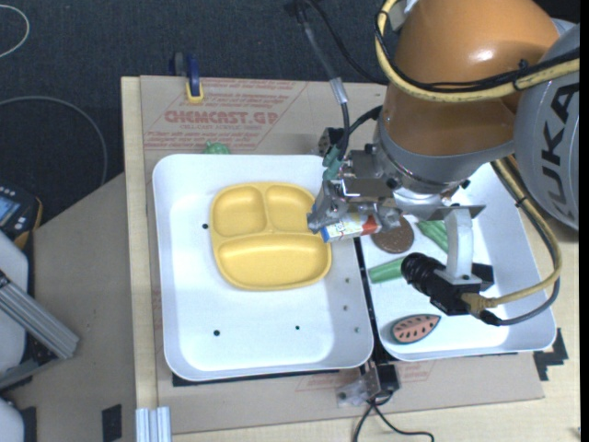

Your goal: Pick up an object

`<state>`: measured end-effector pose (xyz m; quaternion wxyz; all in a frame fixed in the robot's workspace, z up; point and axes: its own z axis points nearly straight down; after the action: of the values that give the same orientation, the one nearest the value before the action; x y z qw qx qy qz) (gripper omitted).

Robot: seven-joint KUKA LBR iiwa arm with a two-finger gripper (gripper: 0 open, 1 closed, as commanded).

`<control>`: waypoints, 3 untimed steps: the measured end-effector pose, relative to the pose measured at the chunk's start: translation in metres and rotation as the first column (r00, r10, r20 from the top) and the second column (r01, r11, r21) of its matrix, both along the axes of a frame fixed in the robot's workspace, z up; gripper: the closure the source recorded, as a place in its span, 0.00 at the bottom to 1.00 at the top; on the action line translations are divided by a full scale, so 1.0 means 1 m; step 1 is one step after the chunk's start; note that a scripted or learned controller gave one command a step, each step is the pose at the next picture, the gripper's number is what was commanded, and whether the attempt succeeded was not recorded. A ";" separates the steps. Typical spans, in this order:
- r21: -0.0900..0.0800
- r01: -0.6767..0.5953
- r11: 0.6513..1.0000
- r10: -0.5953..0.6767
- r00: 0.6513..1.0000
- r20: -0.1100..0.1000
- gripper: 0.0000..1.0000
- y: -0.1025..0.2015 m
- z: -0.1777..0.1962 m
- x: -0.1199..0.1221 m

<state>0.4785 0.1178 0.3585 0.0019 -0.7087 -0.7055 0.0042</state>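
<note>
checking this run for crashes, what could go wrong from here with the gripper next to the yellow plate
1. The gripper hangs over the right edge of the yellow plate, beside the wall between the two bins; a descent might strike the wall or tip the plate.
2. The plate is wide and shallow, so a grab at its rim may slip.
3. The brown disc and green piece lie close under the wrist and could get knocked.

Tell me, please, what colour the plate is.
The plate is yellow, best seen in the camera view.
</note>
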 end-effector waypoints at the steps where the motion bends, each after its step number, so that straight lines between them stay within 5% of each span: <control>1: 0.002 0.003 1.000 -0.003 1.000 0.016 1.00 -0.068 0.058 0.002; 2: 0.003 -0.005 1.000 0.005 1.000 0.013 1.00 -0.063 0.065 0.002; 3: 0.002 -0.006 1.000 0.006 1.000 0.000 1.00 -0.042 -0.015 0.000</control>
<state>0.4783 0.0754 0.3438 0.0028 -0.7067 -0.7075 0.0035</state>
